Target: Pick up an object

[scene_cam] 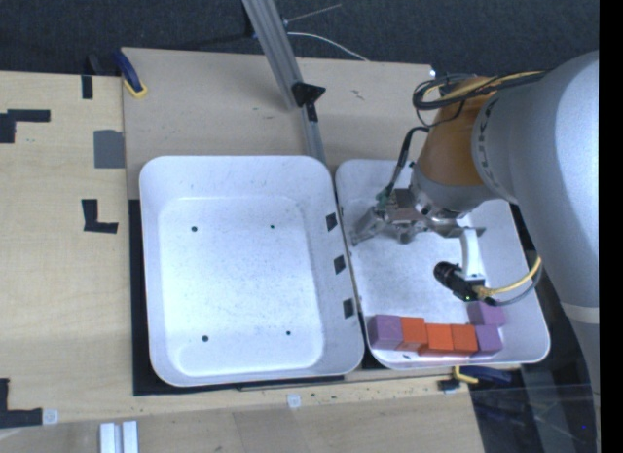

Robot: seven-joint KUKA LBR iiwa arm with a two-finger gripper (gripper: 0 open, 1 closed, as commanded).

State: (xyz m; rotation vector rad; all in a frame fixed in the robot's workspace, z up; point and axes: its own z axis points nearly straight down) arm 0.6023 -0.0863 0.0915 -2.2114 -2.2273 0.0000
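Purple and orange blocks lie in a row along the near edge of the right bin point(389, 276): a purple block point(386, 331) at the left, orange blocks point(440, 337) in the middle, and another purple block point(487, 326) at the right. My gripper point(373, 226) hangs over the upper left part of that bin, well above the row of blocks and apart from them. Its fingers point left toward the divide between the bins. Nothing shows between them.
The left bin point(238, 266) sits beside the right one, its rim touching at the middle. A metal rail point(277, 47) slants in from the top toward the bins. A black cable and plug point(453, 279) hang from the wrist over the right bin.
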